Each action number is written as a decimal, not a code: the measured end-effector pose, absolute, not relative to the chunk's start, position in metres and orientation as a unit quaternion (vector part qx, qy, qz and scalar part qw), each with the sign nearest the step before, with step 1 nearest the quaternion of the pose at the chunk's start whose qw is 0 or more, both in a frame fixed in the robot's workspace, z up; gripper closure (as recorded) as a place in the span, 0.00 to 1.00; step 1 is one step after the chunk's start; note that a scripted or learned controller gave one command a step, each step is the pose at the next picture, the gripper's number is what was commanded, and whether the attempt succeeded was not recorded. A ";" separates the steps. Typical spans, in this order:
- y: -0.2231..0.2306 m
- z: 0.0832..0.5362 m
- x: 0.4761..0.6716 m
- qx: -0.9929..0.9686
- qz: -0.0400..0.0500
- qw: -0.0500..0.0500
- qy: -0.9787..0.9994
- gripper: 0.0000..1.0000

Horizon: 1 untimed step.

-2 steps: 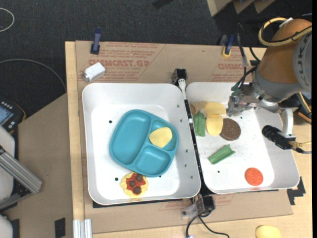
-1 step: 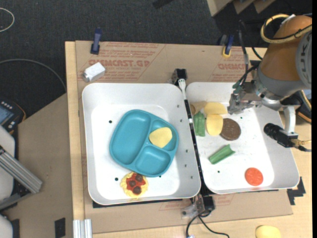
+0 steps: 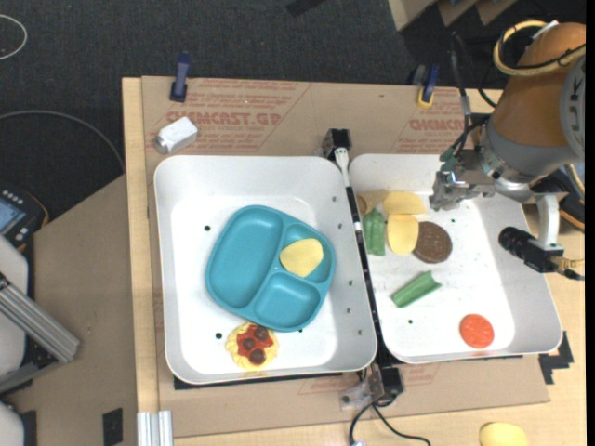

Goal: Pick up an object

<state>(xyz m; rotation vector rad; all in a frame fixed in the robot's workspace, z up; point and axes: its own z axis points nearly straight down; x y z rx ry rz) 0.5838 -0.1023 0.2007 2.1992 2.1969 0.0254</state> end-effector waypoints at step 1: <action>-0.102 0.211 0.584 0.707 0.009 0.018 0.707 1.00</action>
